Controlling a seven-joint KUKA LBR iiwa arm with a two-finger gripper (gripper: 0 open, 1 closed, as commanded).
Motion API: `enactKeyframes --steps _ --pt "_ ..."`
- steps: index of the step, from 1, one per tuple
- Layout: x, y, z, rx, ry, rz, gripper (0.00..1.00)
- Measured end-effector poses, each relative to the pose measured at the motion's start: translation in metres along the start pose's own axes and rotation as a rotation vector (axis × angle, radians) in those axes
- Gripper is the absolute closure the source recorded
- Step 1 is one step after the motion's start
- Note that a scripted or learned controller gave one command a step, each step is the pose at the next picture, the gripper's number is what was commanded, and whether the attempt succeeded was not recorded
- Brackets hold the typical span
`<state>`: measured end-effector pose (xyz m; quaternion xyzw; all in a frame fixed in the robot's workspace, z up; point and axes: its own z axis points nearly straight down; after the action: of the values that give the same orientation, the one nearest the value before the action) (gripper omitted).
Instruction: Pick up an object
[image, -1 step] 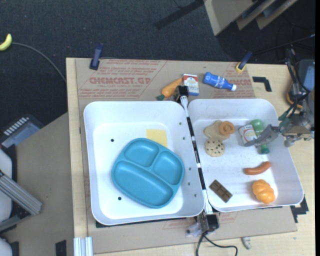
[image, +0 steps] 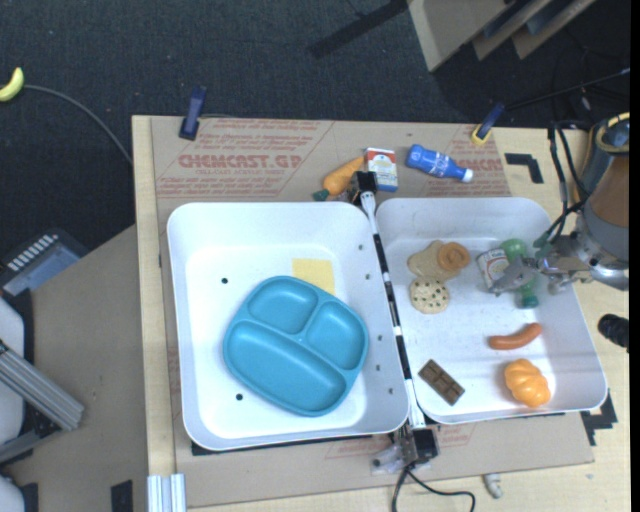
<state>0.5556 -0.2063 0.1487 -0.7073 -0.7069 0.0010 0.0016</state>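
Two white bins on the tabletop (image: 250, 160); my arm comes in from the right, gripper (image: 520, 275) low over the upper right part of the right bin (image: 470, 215). It sits right at a small green object (image: 515, 250) and a clear, wrapper-like piece (image: 492, 268). I cannot tell whether the fingers are apart or closed, or whether anything sits between them. I judge the pick not yet done: nothing is visibly lifted.

Candidates in the right bin: tan round stack (image: 440, 258), speckled cookie (image: 429, 296), glossy orange sausage (image: 514, 337), lumpy orange pastry-like piece (image: 527, 383), flat brown chocolate bar (image: 440, 381). Mostly smooth plastic toys, by the look.

Left bin (image: 200, 240): blue divided plate (image: 294, 344), rounded, matte; a thin yellow square (image: 314, 272) touching its far edge.
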Motion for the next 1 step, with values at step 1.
enactKeyframes --steps 1 --pt "-0.0043 0.0707 0.0646 -0.004 0.002 -0.003 0.00"
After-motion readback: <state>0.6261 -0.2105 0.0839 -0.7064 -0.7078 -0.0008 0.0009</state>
